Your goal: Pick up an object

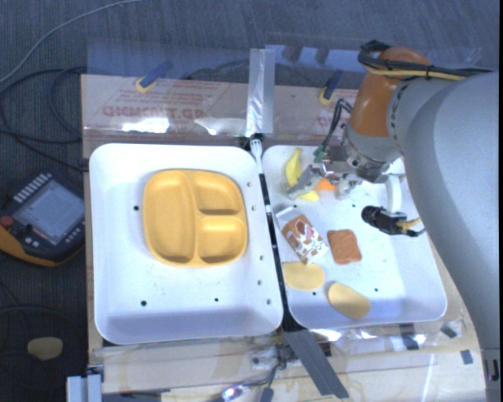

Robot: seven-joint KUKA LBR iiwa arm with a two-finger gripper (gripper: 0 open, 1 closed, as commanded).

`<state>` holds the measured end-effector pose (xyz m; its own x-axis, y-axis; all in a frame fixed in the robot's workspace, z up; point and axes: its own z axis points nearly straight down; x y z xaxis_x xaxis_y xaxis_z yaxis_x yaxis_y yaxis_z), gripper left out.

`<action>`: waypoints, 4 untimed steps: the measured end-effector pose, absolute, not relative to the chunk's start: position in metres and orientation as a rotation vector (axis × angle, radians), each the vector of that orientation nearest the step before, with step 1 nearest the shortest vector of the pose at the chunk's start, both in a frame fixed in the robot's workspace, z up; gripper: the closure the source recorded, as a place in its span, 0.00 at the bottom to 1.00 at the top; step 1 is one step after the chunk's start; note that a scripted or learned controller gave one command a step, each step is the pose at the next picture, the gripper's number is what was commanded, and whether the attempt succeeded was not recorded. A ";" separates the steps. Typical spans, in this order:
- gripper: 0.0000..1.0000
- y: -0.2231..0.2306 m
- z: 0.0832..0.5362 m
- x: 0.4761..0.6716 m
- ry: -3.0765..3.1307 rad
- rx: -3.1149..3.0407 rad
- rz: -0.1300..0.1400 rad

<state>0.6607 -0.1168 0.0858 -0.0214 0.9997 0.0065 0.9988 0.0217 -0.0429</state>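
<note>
My gripper [323, 188] hangs low over the back left of the right bin [419, 304], and it looks open. A small orange object [327, 185] shows between its fingers, down by the bin floor; I cannot tell whether they touch it. A yellow banana [292, 167] lies just left of the gripper. Nearer the front lie a patterned brown and white packet [303, 236], a flat orange-brown slab [344, 245] and two pale yellow ovals [304, 275] [349, 300].
The left bin [117, 308] holds a yellow divided tray [194, 216]. A raised wall [270, 224] separates the two bins. The arm covers the right bin's back right corner. A handheld pendant [35, 216] lies on the floor at far left.
</note>
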 end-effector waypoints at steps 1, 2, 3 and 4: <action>0.00 -0.125 0.139 0.668 -2.402 -2.030 0.006; 0.00 -0.161 0.088 0.669 -2.343 -2.102 0.005; 0.00 -0.104 0.089 0.614 -2.362 -2.082 -0.002; 1.00 -0.104 0.098 0.616 -2.364 -2.084 -0.007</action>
